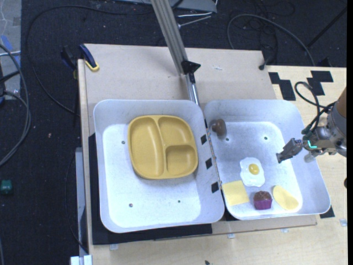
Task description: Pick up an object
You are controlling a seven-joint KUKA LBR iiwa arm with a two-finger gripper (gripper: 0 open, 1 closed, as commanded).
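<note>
Near the front of the right bin (242, 112) we see 4 small toy foods clustered together, any of them a candidate for picking. Taking the fried egg (252, 170) as our landmark: it lies flat on the bin floor, white with a yellow yolk. Just in front of the egg and toward the left bin sits a pale yellow square slice (234, 192), flat on the floor. Directly in front of the egg stands a small purple cupcake (262, 199) with a dark top, just beside the slice. To the far side of the cupcake from the slice, and diagonally in front of the egg, lies a yellow rounded piece (286, 198), close to the bin's front corner. Well behind the egg, near the wall shared by the 2 bins, rests a small brown rounded object (219, 127).

Beside the egg, toward the arm's side of the bin, we see the gripper (289, 150) reaching in over the bin's edge. Nothing shows between its dark fingertips, and we cannot tell how far apart they stand. It hangs apart from the egg, touching none of the foods.

Farther from the egg, in the left bin (110, 164), lies a yellow 3-compartment plate (163, 146), toward that bin's back half.
</note>
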